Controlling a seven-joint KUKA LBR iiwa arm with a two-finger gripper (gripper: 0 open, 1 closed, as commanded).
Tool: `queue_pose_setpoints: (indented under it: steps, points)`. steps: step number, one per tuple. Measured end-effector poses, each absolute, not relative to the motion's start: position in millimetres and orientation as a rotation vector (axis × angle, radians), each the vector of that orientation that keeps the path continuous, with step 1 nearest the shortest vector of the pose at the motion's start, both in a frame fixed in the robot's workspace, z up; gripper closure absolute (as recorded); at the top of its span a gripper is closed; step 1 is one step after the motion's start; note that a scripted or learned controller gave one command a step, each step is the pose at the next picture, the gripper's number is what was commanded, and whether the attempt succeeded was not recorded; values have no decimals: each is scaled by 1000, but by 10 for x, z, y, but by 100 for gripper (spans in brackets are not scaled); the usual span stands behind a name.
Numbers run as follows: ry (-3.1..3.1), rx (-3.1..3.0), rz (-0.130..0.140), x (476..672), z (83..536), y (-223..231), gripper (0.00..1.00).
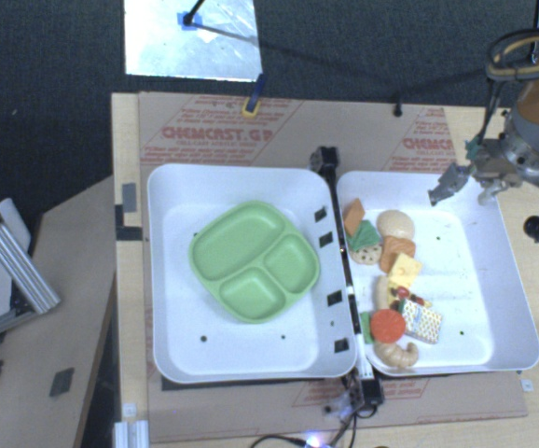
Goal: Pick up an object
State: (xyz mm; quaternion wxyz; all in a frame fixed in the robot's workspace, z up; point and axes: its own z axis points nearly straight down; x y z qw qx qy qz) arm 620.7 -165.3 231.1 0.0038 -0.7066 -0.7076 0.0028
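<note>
Several toy food pieces lie along the left side of the right bin (475, 278): an orange-brown piece (353, 217), a beige bun (395, 222), a green-edged wedge (366, 241), a yellow cheese block (404, 271), a red tomato (388, 326), a checkered packet (422, 323) and a croissant (395, 353). My gripper (463, 192) hangs over the bin's far right corner, up and to the right of the bun and apart from every piece. Its fingers (440, 189) stand open with nothing between them.
The left bin (172, 250) holds a green divided plate (255, 261). Black clips (337, 250) join the two bins along the middle. A shiny foil sheet (192, 24) lies beyond the bench, and a metal frame (8, 259) stands at the left.
</note>
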Motion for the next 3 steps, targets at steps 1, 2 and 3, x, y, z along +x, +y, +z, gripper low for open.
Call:
queue_pose_setpoints:
  steps: [1,2,3]
  points:
    - [-2227,-2219,-1,6231,2379,-1651,0]
    - [-2222,-2217,2,6181,1802,-1570,0]
    - [-2221,-2218,3,6115,1192,-1543,0]
